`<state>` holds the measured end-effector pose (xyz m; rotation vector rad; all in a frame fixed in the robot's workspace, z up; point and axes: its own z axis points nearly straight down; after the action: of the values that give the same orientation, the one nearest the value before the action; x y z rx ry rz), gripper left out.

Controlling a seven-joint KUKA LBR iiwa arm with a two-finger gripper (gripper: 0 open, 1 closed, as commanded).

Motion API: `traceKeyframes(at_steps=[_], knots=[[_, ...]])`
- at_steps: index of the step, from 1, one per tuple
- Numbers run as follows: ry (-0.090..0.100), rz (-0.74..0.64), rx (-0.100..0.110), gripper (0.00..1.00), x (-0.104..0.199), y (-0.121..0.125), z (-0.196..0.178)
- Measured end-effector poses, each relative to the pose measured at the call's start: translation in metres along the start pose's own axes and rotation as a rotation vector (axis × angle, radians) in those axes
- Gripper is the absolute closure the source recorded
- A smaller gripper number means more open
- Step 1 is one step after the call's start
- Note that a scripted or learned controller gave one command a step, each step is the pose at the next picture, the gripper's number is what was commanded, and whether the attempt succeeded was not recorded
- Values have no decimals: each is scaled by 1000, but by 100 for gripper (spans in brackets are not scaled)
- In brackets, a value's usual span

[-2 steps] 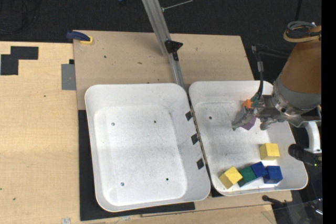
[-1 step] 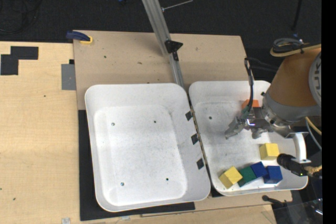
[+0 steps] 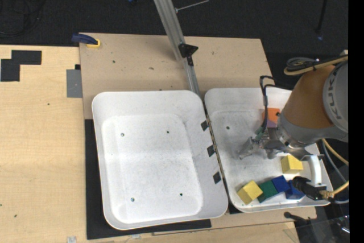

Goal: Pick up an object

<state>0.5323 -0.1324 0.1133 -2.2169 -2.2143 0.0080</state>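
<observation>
We start with the worktop, which carries two white bins side by side. The left bin sits toward the worktop's front-left, and the right bin toward its front-right corner.

The arm reaches over the right bin, and the gripper hangs low over that bin's bare middle. We cannot tell how far the fingers are apart, and we see nothing between them.

The candidates lie near the right bin's front edge: a blue block, a green block touching it, and a yellow block just beside that. Another yellow block sits near the gripper, and an orange block lies behind it.

We judge the step to be the approach, with no grasp made. Next we would need to centre over one block and descend.
</observation>
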Motion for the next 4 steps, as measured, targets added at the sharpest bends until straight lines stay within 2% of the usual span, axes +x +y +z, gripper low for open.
traceKeyframes(at_steps=[1, 4], knots=[[-1, 9, -4, 100, -2, 0, -13], [-3, -2, -13, 100, -15, -3, -155]])
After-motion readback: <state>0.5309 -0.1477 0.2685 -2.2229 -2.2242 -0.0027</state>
